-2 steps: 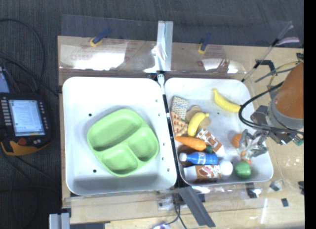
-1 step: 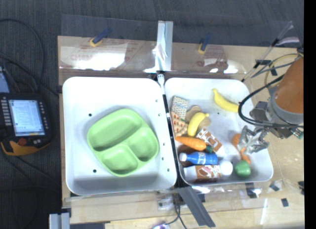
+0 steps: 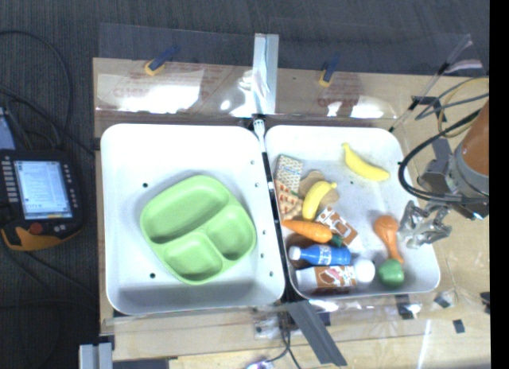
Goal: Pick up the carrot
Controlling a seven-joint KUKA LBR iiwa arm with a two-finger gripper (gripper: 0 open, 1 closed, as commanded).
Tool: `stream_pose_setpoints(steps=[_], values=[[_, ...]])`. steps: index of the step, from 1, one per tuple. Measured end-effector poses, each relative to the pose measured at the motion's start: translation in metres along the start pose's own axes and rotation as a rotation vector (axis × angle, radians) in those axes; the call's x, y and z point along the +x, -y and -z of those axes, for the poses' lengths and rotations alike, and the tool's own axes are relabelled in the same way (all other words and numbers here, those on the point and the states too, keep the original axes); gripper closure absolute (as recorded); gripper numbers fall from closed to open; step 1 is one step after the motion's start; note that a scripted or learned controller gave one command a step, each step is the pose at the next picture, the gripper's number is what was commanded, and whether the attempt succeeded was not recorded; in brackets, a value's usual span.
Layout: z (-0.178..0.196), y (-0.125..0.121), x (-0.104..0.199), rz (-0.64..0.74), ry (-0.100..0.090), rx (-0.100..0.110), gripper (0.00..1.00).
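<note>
One carrot (image 3: 307, 230) beside bananas (image 3: 316, 198)

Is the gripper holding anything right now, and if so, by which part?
Nothing is held. The gripper sits at the right bin's right edge with nothing between its fingers. The carrot lies apart from it, mid-bin among the other toys.

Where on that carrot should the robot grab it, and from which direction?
Probably mid-body on the carrot, from straight above. It lies flat, pointing left-right, with a banana behind and a bottle in front, so the tool would pinch across its narrow width.
</note>
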State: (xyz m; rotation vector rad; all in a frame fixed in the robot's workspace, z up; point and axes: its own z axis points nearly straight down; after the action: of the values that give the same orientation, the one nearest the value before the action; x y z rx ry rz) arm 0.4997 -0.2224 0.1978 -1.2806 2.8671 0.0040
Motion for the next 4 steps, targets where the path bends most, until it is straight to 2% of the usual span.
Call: stream_pose_setpoints(steps=[1,2,3,4], values=[[0.043,-0.002,0.002,0.271,0.001,-0.001,1.0],[0.009,0.0,-0.002,0.646,0.002,-0.007,1.0],[0.039,-0.004,0.003,0.931,0.004,-0.003,1.0],[-0.008,-0.017,0.004,1.425,0.006,-0.008,1.0]])
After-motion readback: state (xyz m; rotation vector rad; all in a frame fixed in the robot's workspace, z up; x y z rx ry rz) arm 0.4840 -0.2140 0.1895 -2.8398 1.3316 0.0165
